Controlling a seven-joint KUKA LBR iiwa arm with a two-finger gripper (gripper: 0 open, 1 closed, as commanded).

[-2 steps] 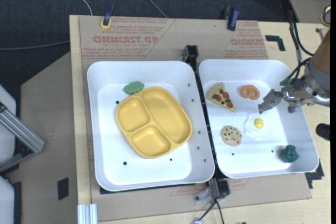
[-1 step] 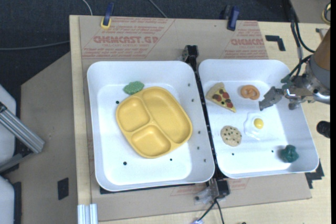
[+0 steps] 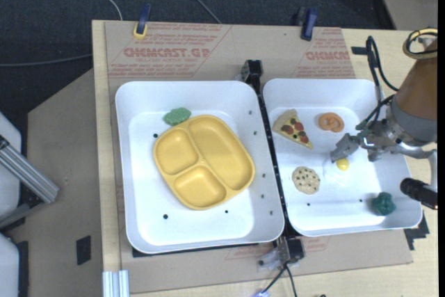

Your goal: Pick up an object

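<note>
tool [image 3: 343, 151] state unclear | above yellow ball [image 3: 342, 164] | right bin [image 3: 348, 222] centre, bare floor around

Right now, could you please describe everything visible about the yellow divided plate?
The yellow divided plate looks like glossy plastic, rounded, with three hollow compartments: two toward the far side, one nearer. It lies flat, turned at an angle, in the left bin. A small green piece touches its far-left rim.

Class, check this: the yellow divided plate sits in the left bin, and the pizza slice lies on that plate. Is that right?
Not quite. The camera view shows the yellow divided plate in the left bin, but the pizza slice lies in the right bin, not on the plate.
</note>
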